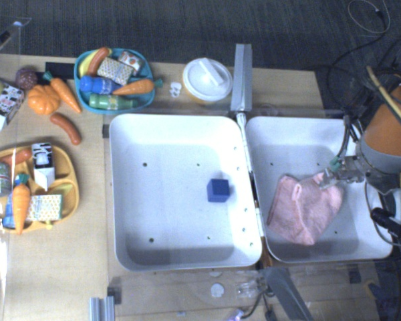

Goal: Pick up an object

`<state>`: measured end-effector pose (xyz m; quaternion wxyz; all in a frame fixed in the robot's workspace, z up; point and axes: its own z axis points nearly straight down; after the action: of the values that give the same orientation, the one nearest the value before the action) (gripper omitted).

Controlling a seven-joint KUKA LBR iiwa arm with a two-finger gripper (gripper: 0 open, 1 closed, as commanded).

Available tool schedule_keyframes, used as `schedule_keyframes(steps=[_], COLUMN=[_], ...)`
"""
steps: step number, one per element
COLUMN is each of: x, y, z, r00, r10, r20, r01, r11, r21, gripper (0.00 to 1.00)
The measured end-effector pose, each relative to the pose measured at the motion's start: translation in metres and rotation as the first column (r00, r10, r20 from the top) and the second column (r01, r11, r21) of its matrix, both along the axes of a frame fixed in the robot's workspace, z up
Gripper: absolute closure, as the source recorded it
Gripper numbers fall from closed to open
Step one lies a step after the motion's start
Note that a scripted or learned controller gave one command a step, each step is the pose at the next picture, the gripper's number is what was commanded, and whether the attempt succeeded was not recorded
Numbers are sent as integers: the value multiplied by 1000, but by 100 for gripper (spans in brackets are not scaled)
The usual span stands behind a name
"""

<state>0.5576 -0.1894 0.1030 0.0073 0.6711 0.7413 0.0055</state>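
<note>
Left bin (130,179): we see one small blue cube (218,190) on its floor, right of centre, apart from the walls.
Right bin (287,136): we find a crumpled pink cloth (301,206) in its lower half, spreading toward the right wall.
Pincer (333,174): it sits low over the right bin, touching the upper right corner of the pink cloth; we cannot tell how far it is open or whether it has hold of the fabric.
Arm (387,136): grey with an orange band, it comes in over the right bin's right wall.
Blue bowl (87,102): on the surface above the left bin, we count toy food in it, among them a carrot (135,87) and a blue bottle (95,85).
Yellow tray (70,179): left of the bins, it carries toy cartons and another carrot.
Loose on the surface (87,246): a toy pumpkin (43,100) and a sausage (66,128), between bowl and tray.
White lidded bowl (207,80): it stands beside the blue bowl, above the left bin.
</note>
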Motion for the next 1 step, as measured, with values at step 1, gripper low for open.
schedule_keyframes(steps=[1], x=[-18], y=[-7], z=[-8], r00=[984], r10=[-178], r20=[-9], r01=[178], r11=[984], r21=[2], gripper=[100])
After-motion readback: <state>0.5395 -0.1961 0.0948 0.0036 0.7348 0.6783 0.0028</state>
